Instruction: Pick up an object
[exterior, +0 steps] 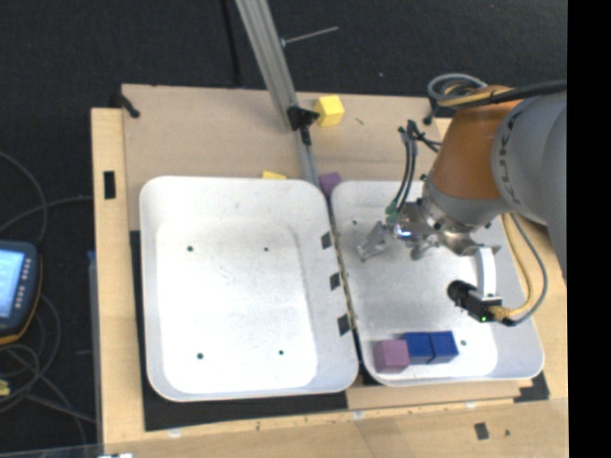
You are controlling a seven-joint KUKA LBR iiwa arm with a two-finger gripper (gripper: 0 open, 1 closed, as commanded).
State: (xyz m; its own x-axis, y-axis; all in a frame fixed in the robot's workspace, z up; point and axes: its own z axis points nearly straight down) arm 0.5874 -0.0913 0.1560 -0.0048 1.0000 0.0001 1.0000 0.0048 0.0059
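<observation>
Blue block (429, 345) and purple block (390, 354) side by side at the right bin's (382, 289) near wall, well toward the camera from the gripper (374, 242), jaws' state impossible to tell.

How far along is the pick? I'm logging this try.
Done: the gripper is down inside the right bin. In hand: nothing seen between its fingers. Left: reaching and lifting an object; the purple block and blue block sit untouched at the bin's near edge.

Grey arm (535, 151), orange wrist band (468, 160), black cables (410, 175).
</observation>
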